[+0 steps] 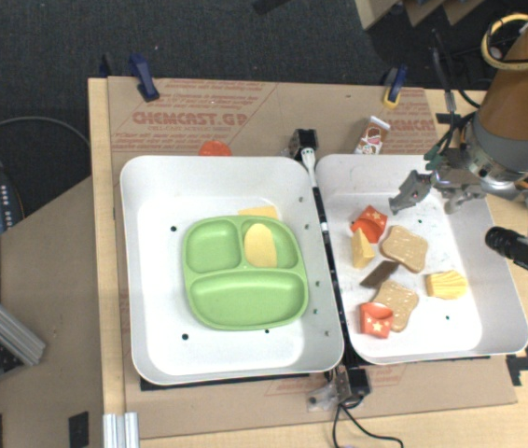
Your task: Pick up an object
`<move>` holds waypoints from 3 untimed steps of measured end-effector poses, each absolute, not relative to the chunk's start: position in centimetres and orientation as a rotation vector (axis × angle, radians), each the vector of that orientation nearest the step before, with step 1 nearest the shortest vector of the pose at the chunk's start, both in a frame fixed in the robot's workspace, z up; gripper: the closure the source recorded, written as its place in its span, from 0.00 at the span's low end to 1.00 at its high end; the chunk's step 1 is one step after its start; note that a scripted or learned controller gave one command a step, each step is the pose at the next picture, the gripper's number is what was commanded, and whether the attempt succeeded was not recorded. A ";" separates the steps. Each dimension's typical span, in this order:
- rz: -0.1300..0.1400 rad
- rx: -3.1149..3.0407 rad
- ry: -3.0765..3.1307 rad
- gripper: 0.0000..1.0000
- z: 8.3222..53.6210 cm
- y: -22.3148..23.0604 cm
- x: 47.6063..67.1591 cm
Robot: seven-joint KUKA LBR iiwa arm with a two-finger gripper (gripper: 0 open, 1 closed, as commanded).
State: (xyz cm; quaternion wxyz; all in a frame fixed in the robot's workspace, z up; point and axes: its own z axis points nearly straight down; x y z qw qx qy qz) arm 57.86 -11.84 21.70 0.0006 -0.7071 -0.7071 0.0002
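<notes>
Bright, even light falls from above on the two white bins (pixel 143 250), which look close to washed out, their rims glowing against the brown counter (pixel 245 110). Shadows are soft and short: a faint one lies under the green tray (pixel 245 297), another beneath the arm (pixel 516 110) at the right. The dark floor (pixel 40 26) at the far left stays dim. Focus is moderate; small items look slightly soft and grainy.

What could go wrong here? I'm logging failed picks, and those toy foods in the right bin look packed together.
The tool hangs near the red piece, which touches the yellow wedge and sits beside the toast slice; closing there may nudge neighbours or pinch two. It also sits close to the right bin's back rim.
</notes>
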 end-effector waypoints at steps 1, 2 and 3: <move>-0.005 -2.224 -2.226 0.00 10.1 -10.1 58.5; -0.007 -2.223 -2.232 0.00 8.5 -11.7 67.1; 0.004 -2.220 -2.219 0.00 8.5 -12.1 65.1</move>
